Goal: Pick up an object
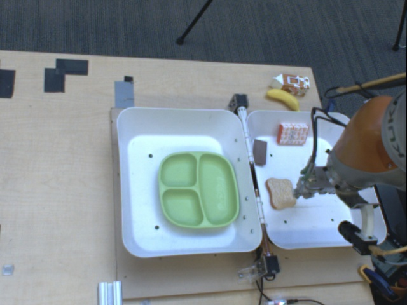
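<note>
Two shallow white bins sit side by side on the wooden bench. The left bin (127, 189) holds a green divided plate (198, 190) with three compartments, lying flat near its middle. The right bin (305, 230) holds three things: a slice of toast (280, 193) near its left side, a small dark brown block (260, 151) farther back beside the dividing wall, and a red-and-white carton (292, 133) at the far end.

Reaching in from the right, the grey arm with its orange band (369, 138) hangs over the right bin. Its gripper (301, 190) is low, just beside the right edge of the toast, seemingly touching it. Whether the toast sits between the fingertips cannot be told from this angle.

Beyond the far rim of the right bin, on the bench, lie a yellow banana (282, 98) and a small orange-and-white carton (292, 81).
</note>
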Tool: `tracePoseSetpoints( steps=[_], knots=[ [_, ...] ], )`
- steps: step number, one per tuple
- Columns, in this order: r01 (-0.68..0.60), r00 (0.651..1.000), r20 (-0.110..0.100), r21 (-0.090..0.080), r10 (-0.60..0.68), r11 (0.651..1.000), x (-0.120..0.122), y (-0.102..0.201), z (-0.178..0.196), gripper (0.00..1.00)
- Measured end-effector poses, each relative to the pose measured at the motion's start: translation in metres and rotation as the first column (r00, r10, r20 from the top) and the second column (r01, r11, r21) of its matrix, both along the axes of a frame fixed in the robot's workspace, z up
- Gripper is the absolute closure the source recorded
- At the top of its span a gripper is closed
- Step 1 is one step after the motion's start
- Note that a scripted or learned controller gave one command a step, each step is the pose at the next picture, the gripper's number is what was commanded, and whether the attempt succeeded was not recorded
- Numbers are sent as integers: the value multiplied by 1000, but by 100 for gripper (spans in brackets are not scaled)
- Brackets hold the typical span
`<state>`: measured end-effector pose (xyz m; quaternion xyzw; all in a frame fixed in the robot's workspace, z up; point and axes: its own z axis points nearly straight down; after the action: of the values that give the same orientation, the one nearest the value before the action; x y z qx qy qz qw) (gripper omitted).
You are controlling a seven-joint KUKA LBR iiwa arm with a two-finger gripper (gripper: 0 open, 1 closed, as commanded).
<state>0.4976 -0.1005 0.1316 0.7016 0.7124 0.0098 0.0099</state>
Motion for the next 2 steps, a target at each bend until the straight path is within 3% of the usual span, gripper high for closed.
tracePoseSetpoints(
  steps=[1, 2],
  knots=[
    [1, 1000, 0, 0, -1, 1000, 0, 0, 0, 0],
    [13, 1000, -16, 0, -13, 1000, -7, 9, -43, 0]
  ],
)
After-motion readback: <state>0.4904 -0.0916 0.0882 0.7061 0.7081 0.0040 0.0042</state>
